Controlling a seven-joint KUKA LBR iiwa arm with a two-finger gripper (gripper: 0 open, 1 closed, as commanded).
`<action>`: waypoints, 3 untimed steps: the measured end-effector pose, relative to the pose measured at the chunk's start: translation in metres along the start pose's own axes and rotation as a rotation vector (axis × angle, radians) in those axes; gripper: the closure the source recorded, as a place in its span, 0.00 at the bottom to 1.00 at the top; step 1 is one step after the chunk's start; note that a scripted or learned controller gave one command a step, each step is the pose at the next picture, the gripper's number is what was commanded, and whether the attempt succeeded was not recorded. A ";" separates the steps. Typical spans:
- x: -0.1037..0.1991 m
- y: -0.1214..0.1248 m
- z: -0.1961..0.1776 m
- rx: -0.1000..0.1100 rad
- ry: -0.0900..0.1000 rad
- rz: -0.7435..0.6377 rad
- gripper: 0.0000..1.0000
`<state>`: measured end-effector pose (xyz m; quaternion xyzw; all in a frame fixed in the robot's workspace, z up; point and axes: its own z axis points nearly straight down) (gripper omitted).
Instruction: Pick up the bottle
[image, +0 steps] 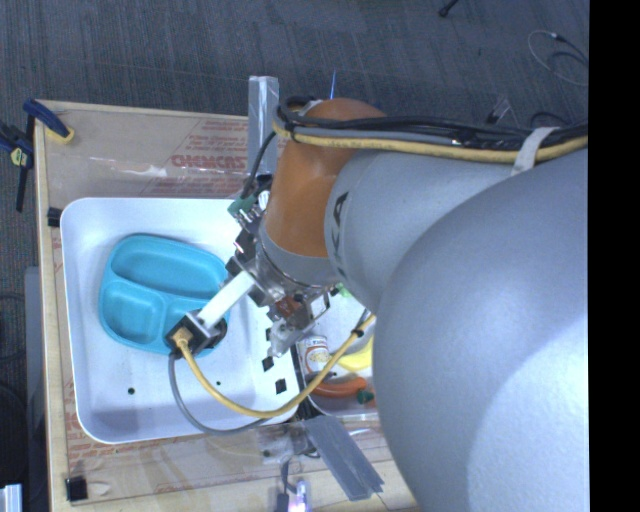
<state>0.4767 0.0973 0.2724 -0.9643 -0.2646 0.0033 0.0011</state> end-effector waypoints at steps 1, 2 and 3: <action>0.066 -0.031 0.124 -0.001 -0.002 0.328 0.00; 0.004 -0.006 0.180 0.001 0.002 0.188 0.00; 0.076 -0.026 0.159 -0.010 -0.022 0.346 0.00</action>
